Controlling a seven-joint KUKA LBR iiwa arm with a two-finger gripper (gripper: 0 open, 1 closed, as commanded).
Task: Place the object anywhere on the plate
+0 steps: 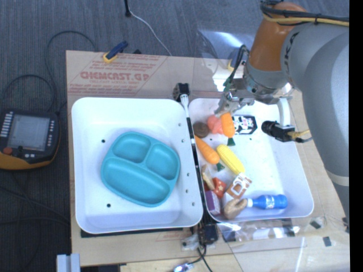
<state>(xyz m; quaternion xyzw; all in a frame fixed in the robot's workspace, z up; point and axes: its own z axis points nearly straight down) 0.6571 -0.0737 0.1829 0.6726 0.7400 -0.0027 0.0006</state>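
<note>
The grey arm with its orange band [272, 44] is reaching in from the right side of the worktop [130, 72]. Its gripper [229, 109] is hanging over the far end of the right bin [298, 180]. The fingers are pointing down at a small orange toy [227, 124], and their tips are right at its top. I cannot tell if the fingers are open, closed or gripping the toy, because they are too small and dark to make out.

The orange toy is sitting in the right bin, close to the far edge. A pink toy [214, 123] is touching its left side, and a brown round thing [201, 130] is lying just beside that. A black and white card [245, 123] is lying just to its right.

Nearer the front of the right bin, a carrot [206, 150] and a yellow corn cob [230, 158] are lying side by side. A blue bottle [266, 202] is lying flat near the front edge, with a brown bread-like toy [233, 207] beside it.

The blue plate [140, 168] is sitting in the middle of the left bin [91, 118]. It has three parts.

A grey screen box [25, 137] is lying on the floor beyond the worktop's left edge.
</note>
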